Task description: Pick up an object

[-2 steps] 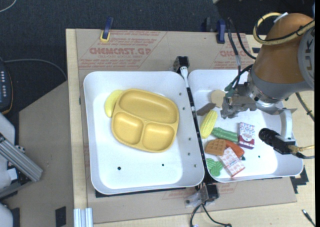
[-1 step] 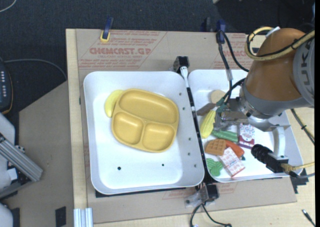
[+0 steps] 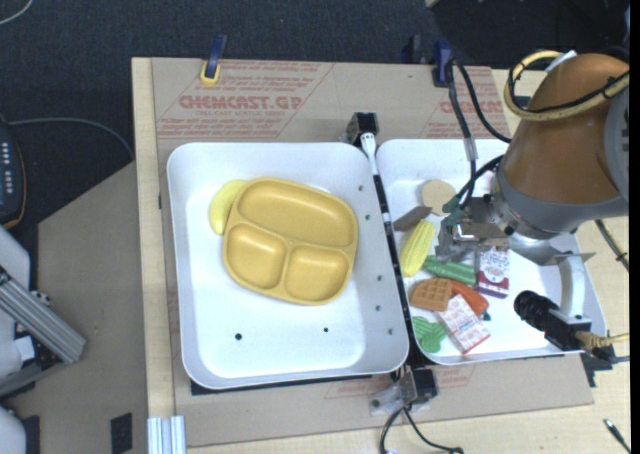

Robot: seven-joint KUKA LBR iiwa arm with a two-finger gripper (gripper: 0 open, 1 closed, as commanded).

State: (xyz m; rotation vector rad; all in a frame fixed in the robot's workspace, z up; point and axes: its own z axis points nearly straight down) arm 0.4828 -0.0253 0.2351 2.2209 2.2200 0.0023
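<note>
Corn (image 3: 418,245), a short yellow toy cob with rows of kernels and a pale green end, lies tilted in the right bin (image 3: 520,340), just beside the claw (image 3: 462,229) on its side toward the left bin (image 3: 300,334). The claw hangs low over the right bin's middle, under the grey arm (image 3: 560,142) with its orange band. Whether it is wide or narrow cannot be told, and nothing can be seen held in it.

A tan round cookie (image 3: 437,193) sits just beyond the claw, toward the bin's far wall. A green stalk (image 3: 452,269) lies right below the claw, nearer the camera, its end close to the cob's. Past the stalk come a brown waffle (image 3: 432,294) and an orange piece (image 3: 470,300), side by side, then a red-and-white packet (image 3: 466,325) and a green leaf (image 3: 426,330) by the bin's near rim. A smaller white packet (image 3: 494,268) stands near the claw, on its side away from the cob.

Well apart from the claw, in the left bin, rests a yellow plate (image 3: 290,240) with three compartments. Both bins sit on a brown desk (image 3: 300,92) printed with red lettering.
</note>
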